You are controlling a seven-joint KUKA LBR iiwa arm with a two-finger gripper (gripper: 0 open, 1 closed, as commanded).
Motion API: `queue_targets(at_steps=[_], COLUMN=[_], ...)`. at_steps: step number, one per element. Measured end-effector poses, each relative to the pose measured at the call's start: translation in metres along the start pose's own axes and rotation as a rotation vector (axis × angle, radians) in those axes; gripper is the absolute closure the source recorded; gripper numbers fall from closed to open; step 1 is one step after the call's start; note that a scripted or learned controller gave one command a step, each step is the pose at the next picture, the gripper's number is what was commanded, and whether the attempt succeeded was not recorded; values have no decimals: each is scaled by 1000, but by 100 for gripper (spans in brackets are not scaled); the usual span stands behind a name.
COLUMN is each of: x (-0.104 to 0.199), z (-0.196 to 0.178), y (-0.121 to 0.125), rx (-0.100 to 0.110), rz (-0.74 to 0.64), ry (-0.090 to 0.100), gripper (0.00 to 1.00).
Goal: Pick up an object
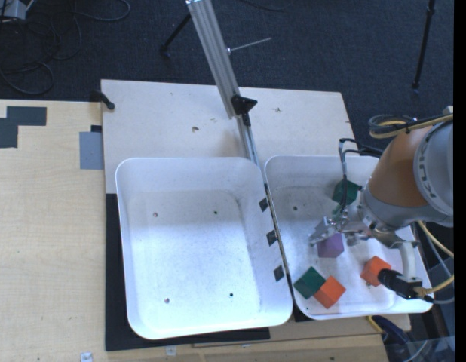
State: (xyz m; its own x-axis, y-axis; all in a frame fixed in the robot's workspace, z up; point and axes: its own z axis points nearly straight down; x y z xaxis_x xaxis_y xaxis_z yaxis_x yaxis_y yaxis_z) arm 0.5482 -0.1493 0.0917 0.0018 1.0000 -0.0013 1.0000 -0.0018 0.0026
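My gripper (332,231) hangs low in the right bin (293,179), its metal tip right over a purple block (331,246) that it touches or nearly touches. A teal object (344,192) lies just behind the gripper. At the bin's front sit a dark green block (309,281) and an orange block (329,292), touching each other. An orange-red piece (375,270) lies to their right, next to the arm's black fitting.
The left bin (135,194) stands beside the right one, with black clips along the shared rim. A slanted aluminium bar (218,59) rises behind the bins. Cables run along the right bin's outer edge.
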Motion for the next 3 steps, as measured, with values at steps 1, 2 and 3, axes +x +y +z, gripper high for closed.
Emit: queue_targets(at_steps=[1, 2, 3], x=[1, 104, 175], z=[-10, -103, -98], y=[-2, 39, 38], rx=[3, -3, 7], rz=[-2, -10, -8], ry=[1, 5, 5], gripper=[100, 100, 100])
